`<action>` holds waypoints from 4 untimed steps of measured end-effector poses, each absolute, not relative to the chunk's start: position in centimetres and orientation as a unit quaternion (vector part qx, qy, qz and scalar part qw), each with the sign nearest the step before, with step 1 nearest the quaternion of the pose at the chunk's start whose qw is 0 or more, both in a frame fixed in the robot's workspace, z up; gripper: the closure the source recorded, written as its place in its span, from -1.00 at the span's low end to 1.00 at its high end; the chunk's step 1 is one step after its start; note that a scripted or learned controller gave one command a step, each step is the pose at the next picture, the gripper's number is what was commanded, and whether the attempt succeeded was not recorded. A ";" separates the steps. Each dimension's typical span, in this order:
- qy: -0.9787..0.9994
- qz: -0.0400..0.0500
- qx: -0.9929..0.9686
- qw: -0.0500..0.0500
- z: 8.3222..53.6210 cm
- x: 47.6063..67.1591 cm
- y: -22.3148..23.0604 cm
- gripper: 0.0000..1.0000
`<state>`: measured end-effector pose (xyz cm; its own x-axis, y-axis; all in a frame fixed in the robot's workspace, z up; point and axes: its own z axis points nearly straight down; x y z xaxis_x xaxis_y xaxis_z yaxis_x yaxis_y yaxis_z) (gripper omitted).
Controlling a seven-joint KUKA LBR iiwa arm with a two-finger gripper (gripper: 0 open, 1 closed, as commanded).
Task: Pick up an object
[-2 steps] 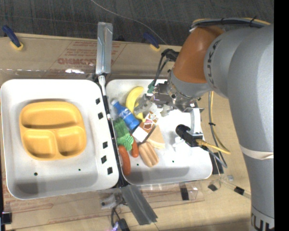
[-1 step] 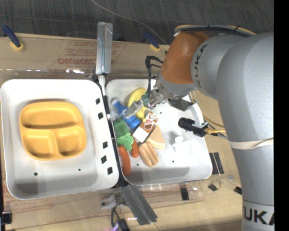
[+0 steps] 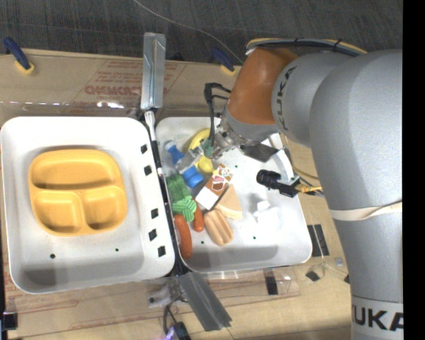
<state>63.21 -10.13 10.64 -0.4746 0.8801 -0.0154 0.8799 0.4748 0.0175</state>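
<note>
Far left of the tool, a yellow divided tray (image 3: 76, 188) fills the left bin (image 3: 14, 261). The tool (image 3: 211, 147) hangs over the toy food pile (image 3: 198, 197) in the right bin (image 3: 283, 239); its grip state can't be told.

Desk (image 3: 57, 76) had 2 white bins: left bin (image 3: 14, 190) w/ 1 yellow divided tray (image 3: 76, 188); right bin (image 3: 283, 239) w/ approx. 8 toy foods (image 3: 202, 190), heaped at its 9 o'clock side. 1 arm (image 3: 340, 133).
</note>
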 end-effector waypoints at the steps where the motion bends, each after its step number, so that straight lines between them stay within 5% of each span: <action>1: 0.892 -0.005 0.451 -0.009 10.2 65.5 -10.8 -1.00; 2: 0.952 0.000 0.306 0.000 9.9 63.5 -11.0 -1.00; 4: 0.915 -0.002 0.404 -0.003 9.3 65.0 -12.1 -1.00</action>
<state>65.03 -12.14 9.32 -0.6732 0.7394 0.0035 0.7394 0.6732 -0.0056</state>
